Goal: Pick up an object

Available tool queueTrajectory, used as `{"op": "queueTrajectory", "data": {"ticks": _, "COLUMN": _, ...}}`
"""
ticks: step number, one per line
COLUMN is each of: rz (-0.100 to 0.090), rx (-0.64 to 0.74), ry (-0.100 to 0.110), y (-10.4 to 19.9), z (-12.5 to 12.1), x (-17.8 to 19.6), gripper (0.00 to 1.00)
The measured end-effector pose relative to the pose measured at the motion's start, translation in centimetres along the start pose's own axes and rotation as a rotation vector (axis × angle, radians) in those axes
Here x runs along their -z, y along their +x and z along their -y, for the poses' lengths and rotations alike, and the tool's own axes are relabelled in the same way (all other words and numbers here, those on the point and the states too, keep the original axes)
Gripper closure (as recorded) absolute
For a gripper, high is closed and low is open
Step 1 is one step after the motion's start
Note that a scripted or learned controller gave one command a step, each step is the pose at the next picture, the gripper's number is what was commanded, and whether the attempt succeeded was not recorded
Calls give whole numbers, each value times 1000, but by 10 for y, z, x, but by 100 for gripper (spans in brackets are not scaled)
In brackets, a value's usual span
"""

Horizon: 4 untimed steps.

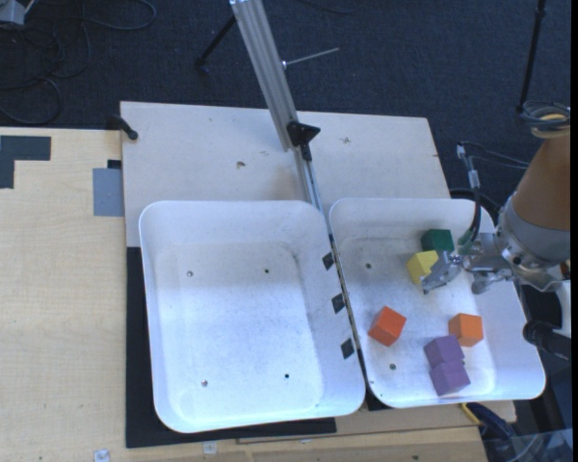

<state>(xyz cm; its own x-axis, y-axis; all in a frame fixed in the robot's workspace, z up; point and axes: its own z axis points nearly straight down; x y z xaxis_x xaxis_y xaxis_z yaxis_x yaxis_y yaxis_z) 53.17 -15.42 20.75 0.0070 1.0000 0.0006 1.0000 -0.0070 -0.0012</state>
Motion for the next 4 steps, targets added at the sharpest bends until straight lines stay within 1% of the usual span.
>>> {"op": "queueTrajectory", "data": {"ticks": 1, "rz": 0, "rx": 11, "ry": 5, "y": -3, "z": -47, "x": -75, "gripper": 0}}
{"op": "queueTrajectory", "data": {"ticks": 2, "rz": 0, "rx": 10, "ry": -3, "y": 14, "z": -58, "x": -30, "gripper": 0}}
{"op": "queueTrajectory", "data": {"ticks": 3, "rz": -3, "rx": 10, "ry": 8, "y": 48, "z": -15, "x": -59, "gripper": 0}}
{"op": "queueTrajectory", "data": {"ticks": 4, "rz": -2, "rx": 6, "ry": 6, "y": 57, "z": 31, "x": -114, "gripper": 0}}
